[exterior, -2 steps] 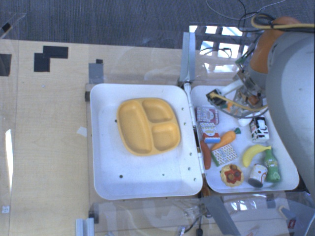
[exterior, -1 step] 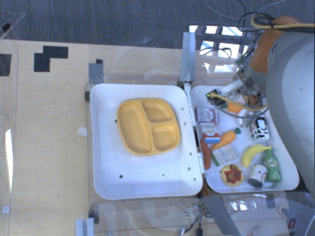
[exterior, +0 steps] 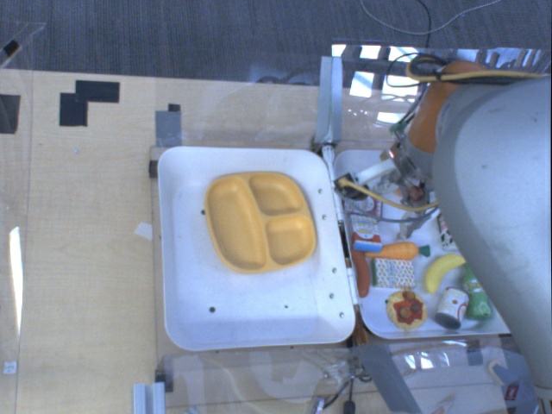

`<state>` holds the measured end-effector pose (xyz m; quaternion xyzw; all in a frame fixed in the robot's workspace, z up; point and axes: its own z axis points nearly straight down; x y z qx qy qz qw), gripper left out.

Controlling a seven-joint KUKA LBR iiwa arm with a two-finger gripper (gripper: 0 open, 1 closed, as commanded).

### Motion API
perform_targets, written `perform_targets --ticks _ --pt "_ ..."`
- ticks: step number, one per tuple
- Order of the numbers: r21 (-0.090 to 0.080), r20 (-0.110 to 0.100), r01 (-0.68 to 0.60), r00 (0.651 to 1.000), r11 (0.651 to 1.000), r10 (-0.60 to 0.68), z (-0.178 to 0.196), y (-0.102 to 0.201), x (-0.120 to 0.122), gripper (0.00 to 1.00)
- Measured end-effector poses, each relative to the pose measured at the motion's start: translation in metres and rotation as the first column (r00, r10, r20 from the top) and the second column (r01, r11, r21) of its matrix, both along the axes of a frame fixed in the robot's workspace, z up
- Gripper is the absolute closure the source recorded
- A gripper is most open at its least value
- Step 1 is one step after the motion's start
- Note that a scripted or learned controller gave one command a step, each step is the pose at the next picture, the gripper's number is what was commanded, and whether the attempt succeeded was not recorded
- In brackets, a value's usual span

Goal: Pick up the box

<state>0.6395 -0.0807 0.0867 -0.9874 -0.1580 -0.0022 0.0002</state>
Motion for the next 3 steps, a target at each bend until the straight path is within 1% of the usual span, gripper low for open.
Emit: perform_targets --ticks 1,2,3 --pt "-0.001 -0.001 -0.132 0.991 0.991 0.132 0.000 -0.035 -0.002 0.00" --pt "-0.001 0.001 -0.047 0.999 0.999 0.047 0.001 -0.003 -0.023 0.00" --pt "0.000 0.006 -0.052 0.999 0.999 0.052 0.014 -0.001 -0.021 1.00"
